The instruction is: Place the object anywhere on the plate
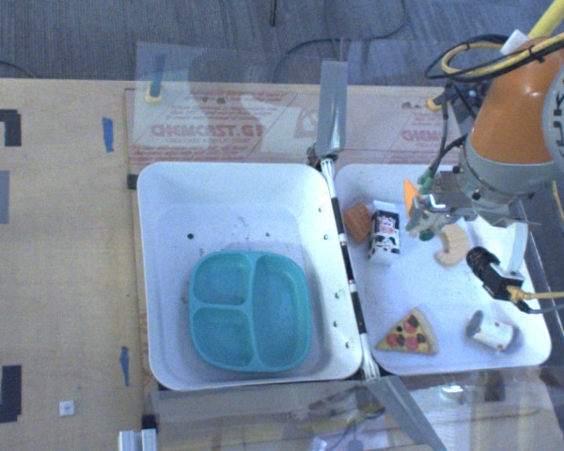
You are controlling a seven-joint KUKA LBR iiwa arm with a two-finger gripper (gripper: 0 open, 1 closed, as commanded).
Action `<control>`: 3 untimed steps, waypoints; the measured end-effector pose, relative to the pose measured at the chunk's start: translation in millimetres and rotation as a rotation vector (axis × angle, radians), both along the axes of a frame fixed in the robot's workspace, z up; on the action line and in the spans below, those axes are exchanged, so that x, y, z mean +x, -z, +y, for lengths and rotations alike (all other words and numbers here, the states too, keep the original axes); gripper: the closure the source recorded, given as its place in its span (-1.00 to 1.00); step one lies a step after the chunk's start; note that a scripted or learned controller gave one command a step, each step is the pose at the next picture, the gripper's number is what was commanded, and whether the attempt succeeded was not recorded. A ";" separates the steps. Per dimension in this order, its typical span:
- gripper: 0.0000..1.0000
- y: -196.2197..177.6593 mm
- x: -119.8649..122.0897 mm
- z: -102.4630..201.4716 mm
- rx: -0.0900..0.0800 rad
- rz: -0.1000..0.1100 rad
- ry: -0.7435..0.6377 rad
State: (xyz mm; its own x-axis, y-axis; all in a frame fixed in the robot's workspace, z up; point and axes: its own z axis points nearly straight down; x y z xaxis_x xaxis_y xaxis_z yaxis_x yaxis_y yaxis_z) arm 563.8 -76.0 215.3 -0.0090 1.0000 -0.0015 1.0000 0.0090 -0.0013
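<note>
Near edge of the right bin [432, 285]: a toy pizza slice [409, 333] is lying flat near the near left corner. A small white cup [489, 331] is lying on its side well to the right of it.

Left bin [169, 184], near half: a teal divided plate [207, 334] is sitting flat with nothing resting on it. It is likely staged this way so a drop anywhere on it counts.

Mid right bin: a pale crescent-shaped piece [454, 244] is lying flat. A small black-and-white carton [385, 231] is standing to its left, and a brown piece [357, 222] is sitting just beside the carton, close to the wall between the bins.

The gripper [427, 218] is hanging between the carton and the crescent. A small orange piece [411, 195] is showing just beyond it. I cannot tell whether the gripper is released or clenched, and I see nothing gripped in it.

The object to be placed is, by my reading, one of the pieces near the gripper, probably the carton or the orange piece. All of them are lying in the right bin, so the pick is not yet done.

Far right: the arm [522, 111] is reaching in over the table [56, 252].
</note>
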 end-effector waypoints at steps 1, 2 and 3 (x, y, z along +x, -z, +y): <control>1.00 28.8 9.0 99.1 0.002 0.002 0.032; 1.00 -38.8 -27.2 150.5 0.001 0.000 -0.017; 1.00 2.7 -47.2 205.2 0.001 0.002 -0.080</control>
